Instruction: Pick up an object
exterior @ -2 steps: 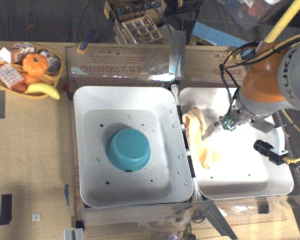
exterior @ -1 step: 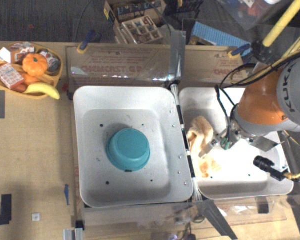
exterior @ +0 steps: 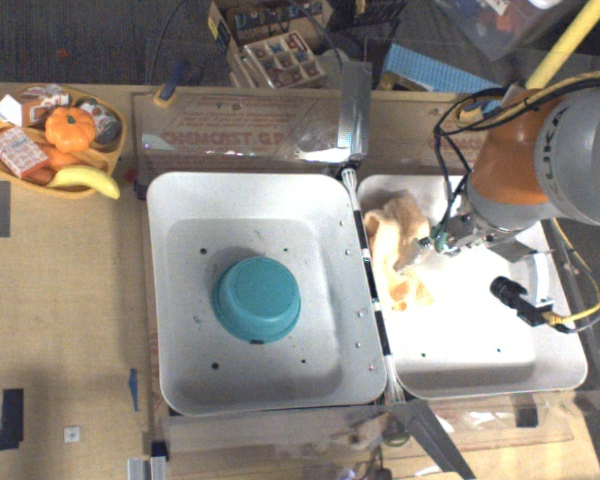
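Two shallow white bins sit side by side on the surface (exterior: 60,298); nearest the viewer run their lower rims, with bare wood to the left. The left bin (exterior: 180,368) holds a teal bowl (exterior: 259,298), turned upside down near its middle, well apart from every wall. The right bin (exterior: 480,368) is brightly lit; a pale tan, soft-looking object (exterior: 398,230) lies against its left wall, in the upper left part of the bin, its outline washed out by glare. The claw (exterior: 427,245) hangs just beside that object's right edge, low in the bin; whether it is clenched or released cannot be told, since the tips are small and blurred against the white, and whether it touches the object is unclear too. The grey arm (exterior: 570,158) with its orange band (exterior: 510,168) reaches in from the right, black cables looping over it. Farther back, a bowl of toy fruit (exterior: 52,140), with a pumpkin and a banana, rests at the surface's upper left; beyond the edge lie boxes and clutter on the floor.
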`<action>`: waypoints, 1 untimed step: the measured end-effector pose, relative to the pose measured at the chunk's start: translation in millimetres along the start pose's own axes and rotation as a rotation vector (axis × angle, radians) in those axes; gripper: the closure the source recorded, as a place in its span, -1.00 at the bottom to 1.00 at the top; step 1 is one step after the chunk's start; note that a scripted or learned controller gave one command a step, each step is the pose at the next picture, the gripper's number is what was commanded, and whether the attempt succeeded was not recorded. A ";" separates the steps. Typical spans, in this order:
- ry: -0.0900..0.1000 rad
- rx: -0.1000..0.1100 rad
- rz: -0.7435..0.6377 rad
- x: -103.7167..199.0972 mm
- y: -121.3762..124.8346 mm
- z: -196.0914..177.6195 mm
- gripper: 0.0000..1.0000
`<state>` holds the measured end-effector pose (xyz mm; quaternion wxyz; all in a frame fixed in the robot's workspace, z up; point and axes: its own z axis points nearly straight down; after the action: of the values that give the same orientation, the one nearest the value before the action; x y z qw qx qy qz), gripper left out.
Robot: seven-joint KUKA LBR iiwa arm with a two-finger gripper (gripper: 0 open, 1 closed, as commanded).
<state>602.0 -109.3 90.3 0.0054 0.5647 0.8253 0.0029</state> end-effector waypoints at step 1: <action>-0.003 -0.005 -0.167 25.3 -38.3 -1.4 -1.00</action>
<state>557.1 -99.6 91.1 0.0084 0.4941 0.8694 0.0036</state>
